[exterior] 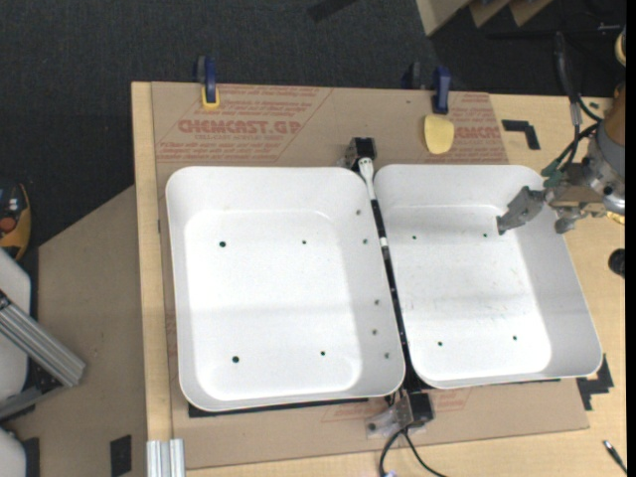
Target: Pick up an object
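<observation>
Hovering over 1 of 2 white bins (278, 182), 1 end effector (542, 212) spread, released.

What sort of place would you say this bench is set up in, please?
Probably a robotics lab test bench: two white bins sit on a clamped board, with the claw over the right bin and cables nearby.

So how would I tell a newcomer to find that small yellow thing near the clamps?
Start at the brown board under the two white bins. Along its far edge stand two blue clamps; go to the right-hand clamp. Just below it, beyond the right bin's far rim, lies the pale yellow piece, the only yellow, rounded thing on the bare board.
</observation>
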Action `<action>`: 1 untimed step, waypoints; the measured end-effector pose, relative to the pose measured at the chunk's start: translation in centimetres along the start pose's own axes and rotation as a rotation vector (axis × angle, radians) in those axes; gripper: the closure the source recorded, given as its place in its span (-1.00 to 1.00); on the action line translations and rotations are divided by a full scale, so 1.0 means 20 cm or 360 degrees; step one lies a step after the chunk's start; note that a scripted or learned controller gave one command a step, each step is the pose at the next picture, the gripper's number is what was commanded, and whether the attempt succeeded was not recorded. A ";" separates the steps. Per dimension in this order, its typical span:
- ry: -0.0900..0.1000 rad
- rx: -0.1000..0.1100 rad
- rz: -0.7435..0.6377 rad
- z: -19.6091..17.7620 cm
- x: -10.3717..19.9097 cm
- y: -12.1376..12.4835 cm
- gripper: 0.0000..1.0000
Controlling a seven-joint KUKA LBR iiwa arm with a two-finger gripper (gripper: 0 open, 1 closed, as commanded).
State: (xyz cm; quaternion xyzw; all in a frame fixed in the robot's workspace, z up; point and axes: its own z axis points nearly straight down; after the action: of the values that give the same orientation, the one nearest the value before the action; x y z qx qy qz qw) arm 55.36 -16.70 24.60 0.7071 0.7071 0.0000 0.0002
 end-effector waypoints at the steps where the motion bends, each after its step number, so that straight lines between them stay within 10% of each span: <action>1: -0.0002 -0.0006 -0.0001 -0.05 0.00 0.00 1.00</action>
State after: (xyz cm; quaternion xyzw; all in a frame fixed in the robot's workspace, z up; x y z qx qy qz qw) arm 55.43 -16.71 25.69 0.7069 0.7073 0.0008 0.0019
